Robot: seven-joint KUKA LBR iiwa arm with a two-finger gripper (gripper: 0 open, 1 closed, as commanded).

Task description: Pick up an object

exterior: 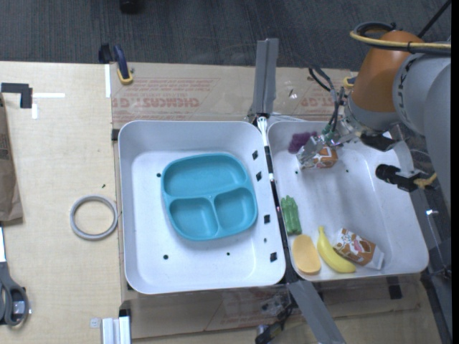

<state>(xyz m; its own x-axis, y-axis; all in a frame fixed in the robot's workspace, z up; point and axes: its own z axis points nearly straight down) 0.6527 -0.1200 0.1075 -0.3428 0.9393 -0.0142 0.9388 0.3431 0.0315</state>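
- Step, as I read it: grasp attempt in the right bin (401, 264), at its far end. Gripper (320, 147) is down at a small orange-and-white packet (326, 157), which sits right at the fingertips.
- Grip state: can't tell. Wrist hardware and glare hide the tips; packet touches or sits just under them, but I can't see it between the fingers. Not calling it held.
- Purple object (298, 142) lies just beside the gripper, on the side away from the arm, close to the packet. Clutter risk: a close could catch both or shove one.
- Next move, my judgement: confirm closure on the packet, then lift straight up, clear of the bin wall. If it slips, re-approach centred on the packet and away from the purple piece.
- Arm pose: comes in from the right, orange band (376, 74) high above the wrist, tool slanted down and away from the arm body toward the bin's far corner.
- Other candidates, all well apart from the gripper at the near end of the same bin: green object (290, 215), banana (333, 252), orange-yellow piece (307, 255), printed snack packet (356, 247).
- Left bin (136, 213), beyond the divider from the gripper, holds a blue compartment tray (209, 196).
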